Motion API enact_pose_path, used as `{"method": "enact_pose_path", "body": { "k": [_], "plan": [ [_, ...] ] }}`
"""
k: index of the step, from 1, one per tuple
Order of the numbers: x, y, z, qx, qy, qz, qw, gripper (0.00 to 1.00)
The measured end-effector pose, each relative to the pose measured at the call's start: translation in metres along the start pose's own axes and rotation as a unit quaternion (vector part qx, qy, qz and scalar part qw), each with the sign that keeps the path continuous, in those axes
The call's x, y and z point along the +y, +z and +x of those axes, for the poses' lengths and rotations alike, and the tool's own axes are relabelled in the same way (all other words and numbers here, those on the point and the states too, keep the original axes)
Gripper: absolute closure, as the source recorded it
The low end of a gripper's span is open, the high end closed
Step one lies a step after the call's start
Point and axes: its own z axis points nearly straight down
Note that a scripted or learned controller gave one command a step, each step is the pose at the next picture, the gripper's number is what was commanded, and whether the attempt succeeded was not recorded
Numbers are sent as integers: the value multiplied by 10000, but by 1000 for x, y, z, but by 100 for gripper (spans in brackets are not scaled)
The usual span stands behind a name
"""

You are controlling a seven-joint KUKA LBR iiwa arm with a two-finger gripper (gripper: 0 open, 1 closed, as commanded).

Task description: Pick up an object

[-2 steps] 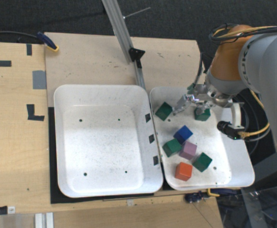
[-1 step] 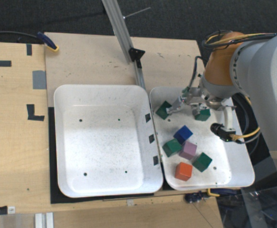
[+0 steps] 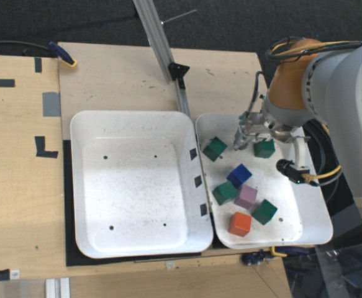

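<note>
The grey arm (image 3: 330,98) is reaching in from the right, its orange band (image 3: 286,85) sitting above the wrist, and it is bending down over the far end of the right bin (image 3: 311,228). The gripper (image 3: 250,135) is hanging low over that bin's upper part, pointing down toward the floor of the bin. Whether it is clenched or released cannot be told; its tip is too small and cluttered to read.

Six blocks are lying in the right bin. A green block (image 3: 215,148) is sitting just left of the gripper, turned cornerwise so it looks like a diamond. Another green block (image 3: 264,148) is lying just right of the gripper, partly tucked under the wrist. The gripper is standing between these two, and no block is seen in it.

Nearer the camera, a blue block (image 3: 239,176) is resting beside a purple block (image 3: 246,197), which is touching a third green block (image 3: 225,192). A fourth green block (image 3: 265,211) and an orange block (image 3: 240,223) are lying at the near end.

The blocks are roughly cube-shaped, so none is showing a clear long axis.

The left bin (image 3: 81,166) is sitting beside the right one.
</note>
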Motion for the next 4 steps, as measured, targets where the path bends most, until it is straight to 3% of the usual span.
{"method": "enact_pose_path", "body": {
  "k": [2,4],
  "plan": [
    [3,-116,-5,2,1,30,10000,100],
    [-17,-127,92,17,-21,66,10000,100]
  ]
}}
